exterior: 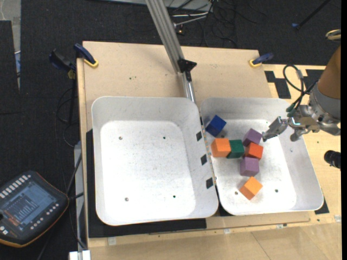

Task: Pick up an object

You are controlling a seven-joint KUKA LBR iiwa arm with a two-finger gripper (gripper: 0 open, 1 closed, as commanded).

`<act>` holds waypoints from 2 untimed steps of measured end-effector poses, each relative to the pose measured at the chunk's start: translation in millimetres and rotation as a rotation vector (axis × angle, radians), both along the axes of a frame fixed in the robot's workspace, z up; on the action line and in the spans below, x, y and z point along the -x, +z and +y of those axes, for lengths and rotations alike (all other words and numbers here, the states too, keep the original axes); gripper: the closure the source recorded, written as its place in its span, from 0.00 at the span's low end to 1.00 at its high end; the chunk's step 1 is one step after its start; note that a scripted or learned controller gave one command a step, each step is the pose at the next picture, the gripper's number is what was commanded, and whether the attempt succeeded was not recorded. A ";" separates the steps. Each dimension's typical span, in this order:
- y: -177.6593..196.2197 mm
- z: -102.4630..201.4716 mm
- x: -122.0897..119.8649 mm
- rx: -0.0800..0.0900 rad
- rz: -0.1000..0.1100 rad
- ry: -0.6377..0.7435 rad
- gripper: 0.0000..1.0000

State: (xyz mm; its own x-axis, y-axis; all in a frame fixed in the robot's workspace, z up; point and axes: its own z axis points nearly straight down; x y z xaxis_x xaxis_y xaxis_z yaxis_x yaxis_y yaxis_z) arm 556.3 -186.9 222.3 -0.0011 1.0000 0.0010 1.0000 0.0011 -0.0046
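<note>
Nearest, an orange cube (250, 188) lies in the right white bin (303, 169), below the clustered blocks; the spread pincer (283, 129) hovers empty.

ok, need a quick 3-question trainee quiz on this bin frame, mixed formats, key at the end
1. True or false: every block lies in the right bin.
2. How many purple blocks are there? A) one B) two C) three
3. Fill in: the block nearest the divider at the top of the pile is ____ in colour.

Key:
1. True. The left bin holds no blocks.
2. B: one purple block sits near the gripper, another purple block lower down.
3. Blue: the blue block.
</note>
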 end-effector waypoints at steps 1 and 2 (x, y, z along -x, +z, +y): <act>2.7 0.0 -1.0 0.002 -0.005 0.000 0.00; -58.6 8.0 1.7 -0.001 0.002 -0.001 0.00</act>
